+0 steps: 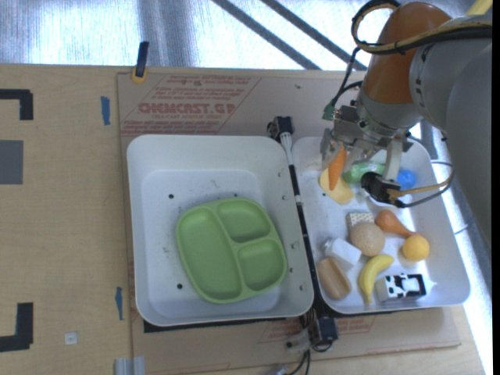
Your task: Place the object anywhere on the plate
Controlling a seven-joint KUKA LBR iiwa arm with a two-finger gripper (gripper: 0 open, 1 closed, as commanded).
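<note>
the gripper (337,156) pinches an orange plastic carrot (336,169); lift it clear of the bin wall before traversing to the green divided plate (229,248).

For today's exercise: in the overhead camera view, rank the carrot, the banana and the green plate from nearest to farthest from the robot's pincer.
1. Carrot: directly at the pincer, upper left of the right bin.
2. Banana: lower in the same right bin, near its front edge.
3. Green plate: in the left bin, across the divider.
</note>
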